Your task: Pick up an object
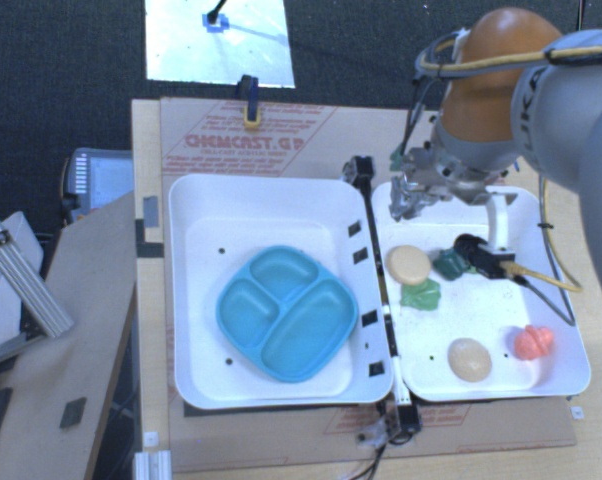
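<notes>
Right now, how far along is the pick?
Nothing looks picked yet. The tan round piece, green pieces, beige egg-shaped piece and pink piece all lie on the right bin floor. In hand: the tool hangs over that bin's far left corner. Left: descend, grasp, lift.

Blue divided plate point(286, 313) in left bin point(196, 268); clamp point(250, 103) behind.

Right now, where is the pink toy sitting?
The pink toy lies in the right bin, near its front right corner, right of the beige oval piece and well clear of the gripper at the bin's back.
</notes>
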